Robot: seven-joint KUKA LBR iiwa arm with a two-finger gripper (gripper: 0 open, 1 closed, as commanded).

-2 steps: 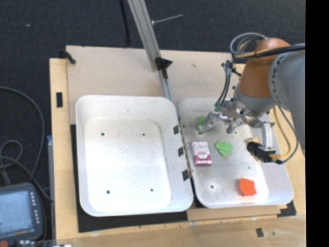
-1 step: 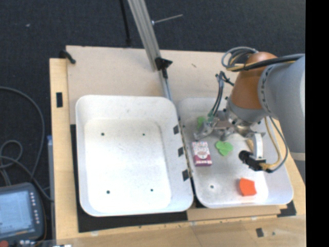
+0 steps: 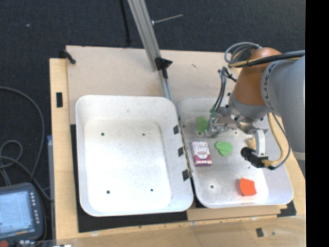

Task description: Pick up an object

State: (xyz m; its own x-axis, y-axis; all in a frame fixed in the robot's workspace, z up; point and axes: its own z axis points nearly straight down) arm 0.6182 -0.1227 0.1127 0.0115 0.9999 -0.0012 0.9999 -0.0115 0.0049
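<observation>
Camera view from above, at a slant: a pale worktop [image 3: 123, 68] carries two shallow white bins side by side. The left bin [image 3: 128, 156] is the larger in the frame; the right bin [image 3: 267, 189] is where my arm reaches in from the right.

My arm is grey with an orange band [image 3: 251, 84] above the wrist, and cables loop around it. My hand [image 3: 215, 130] sits low over the upper middle of the right bin. I cannot tell how it is set, since the wrist and its fittings hide that part from this angle, and nothing I can see is gripped.

Four things lie in the right bin. A small green piece [image 3: 202, 123] lies just left of my hand, very near it; whether they touch is unclear. A second green piece [image 3: 224, 148], rounded, lies just below my hand and apart from it. A small pink and white box [image 3: 201, 154] lies flat near the bin's left wall, beside the rounded green piece. An orange block [image 3: 247, 187] lies toward the bin's lower right, well apart from my hand.

A slanted metal rail [image 3: 145, 30] rises from the worktop's far edge. A screen device [image 3: 18, 210] sits at lower left on the dark floor.
</observation>
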